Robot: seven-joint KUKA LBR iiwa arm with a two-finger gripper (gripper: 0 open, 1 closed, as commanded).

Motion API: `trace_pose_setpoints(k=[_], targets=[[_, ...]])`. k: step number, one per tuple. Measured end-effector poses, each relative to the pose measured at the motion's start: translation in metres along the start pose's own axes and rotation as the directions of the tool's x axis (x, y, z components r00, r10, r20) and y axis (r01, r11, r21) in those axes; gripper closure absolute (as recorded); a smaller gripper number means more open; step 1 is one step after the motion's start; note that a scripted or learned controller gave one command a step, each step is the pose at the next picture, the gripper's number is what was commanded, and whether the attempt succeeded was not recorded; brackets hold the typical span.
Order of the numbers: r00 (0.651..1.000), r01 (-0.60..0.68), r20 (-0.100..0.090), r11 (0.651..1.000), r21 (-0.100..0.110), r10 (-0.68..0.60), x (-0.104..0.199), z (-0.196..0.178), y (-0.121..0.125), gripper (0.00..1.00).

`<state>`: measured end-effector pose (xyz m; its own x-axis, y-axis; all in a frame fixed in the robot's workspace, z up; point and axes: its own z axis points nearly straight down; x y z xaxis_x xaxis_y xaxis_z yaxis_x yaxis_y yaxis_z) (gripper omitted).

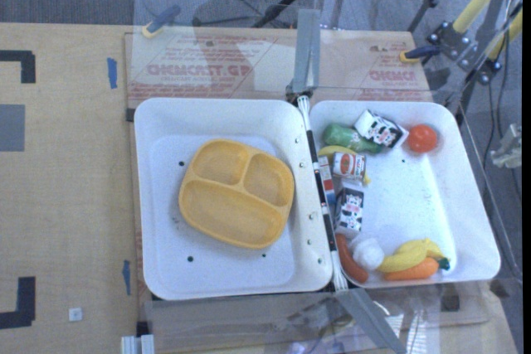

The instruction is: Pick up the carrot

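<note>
Orange carrot (pixel 409 270) lies in the right bin (pixel 431 195), along its near wall, touching the yellow banana (pixel 413 253) just behind it, green tip toward the right corner. A white ball (pixel 367 252) sits just left of it. The left bin (pixel 158 178) holds a yellow divided plate (pixel 236 193).

Carrot (pixel 412 269) partly hidden behind banana (pixel 410 254), green tip barely showing; hot dog (pixel 350 259) partly under white ball (pixel 367 252); labels on cartons (pixel 351 210) too blurred to read; surface (pixel 58 203) cut off at left edge.
</note>
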<state>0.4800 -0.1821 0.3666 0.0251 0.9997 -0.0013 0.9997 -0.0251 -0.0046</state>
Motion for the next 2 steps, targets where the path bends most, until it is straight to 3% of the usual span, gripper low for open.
trace_pose_setpoints(k=[1, 2], targets=[[0.981, 0.192, -0.003, 0.981, 0.003, -0.192, 0.058, 0.086, -0.002, 1.00], [0.990, 0.143, -0.003, 0.990, 0.003, -0.143, 0.062, 0.173, -0.003, 1.00]])
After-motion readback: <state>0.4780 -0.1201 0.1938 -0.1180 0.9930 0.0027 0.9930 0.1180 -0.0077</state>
